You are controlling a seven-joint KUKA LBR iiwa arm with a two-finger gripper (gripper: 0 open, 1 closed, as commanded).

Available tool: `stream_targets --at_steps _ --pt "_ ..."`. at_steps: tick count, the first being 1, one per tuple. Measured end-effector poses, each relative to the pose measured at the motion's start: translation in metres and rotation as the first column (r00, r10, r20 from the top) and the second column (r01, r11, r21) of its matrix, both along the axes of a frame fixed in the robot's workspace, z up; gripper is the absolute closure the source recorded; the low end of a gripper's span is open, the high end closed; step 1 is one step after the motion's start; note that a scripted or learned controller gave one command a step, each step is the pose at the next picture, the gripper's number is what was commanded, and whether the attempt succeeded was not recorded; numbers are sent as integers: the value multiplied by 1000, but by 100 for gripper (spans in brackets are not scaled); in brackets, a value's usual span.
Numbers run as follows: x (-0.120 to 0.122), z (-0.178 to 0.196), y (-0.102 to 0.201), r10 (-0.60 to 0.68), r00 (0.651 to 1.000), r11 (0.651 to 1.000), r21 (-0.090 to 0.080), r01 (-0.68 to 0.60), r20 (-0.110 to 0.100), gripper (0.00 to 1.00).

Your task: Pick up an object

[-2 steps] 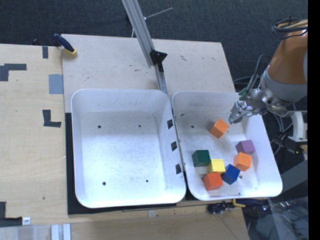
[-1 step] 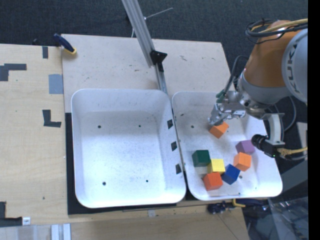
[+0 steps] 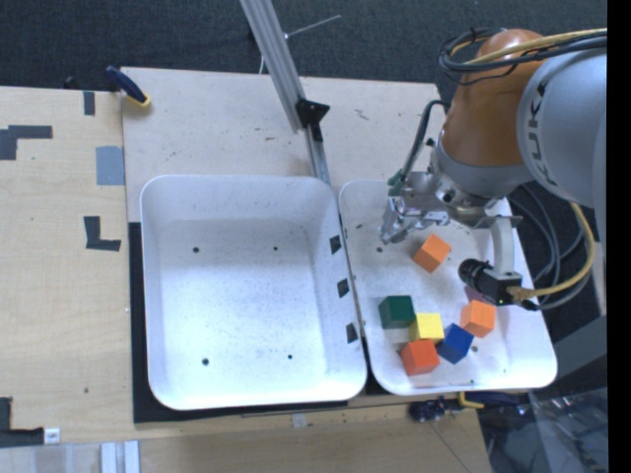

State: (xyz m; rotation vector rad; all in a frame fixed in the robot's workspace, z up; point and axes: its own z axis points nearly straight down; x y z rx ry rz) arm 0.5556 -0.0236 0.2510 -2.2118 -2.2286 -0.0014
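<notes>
Orange cube [image 3: 431, 253] looks like the likely target: it lies tilted in the right bin [image 3: 523, 363], upper middle, apart from the others. Gripper [image 3: 397, 227] hangs just left of it, low over the bin floor, nothing between its fingers; can't tell from here if it's spread or closed. Other blocks cluster toward the front: green cube [image 3: 396, 311], yellow cube [image 3: 428, 326], blue cube [image 3: 455, 344], red-orange cube [image 3: 419, 357] packed close, so harder to grasp cleanly. Left bin [image 3: 158, 264] sits beside it.
</notes>
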Motion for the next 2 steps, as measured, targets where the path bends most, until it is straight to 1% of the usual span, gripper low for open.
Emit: stream_targets --at_steps 1,2 --pt "-5 -13 59 0 1000 1000 -1 0 -3 100" --pt "3 -10 107 0 1000 1000 0 0 -1 100"
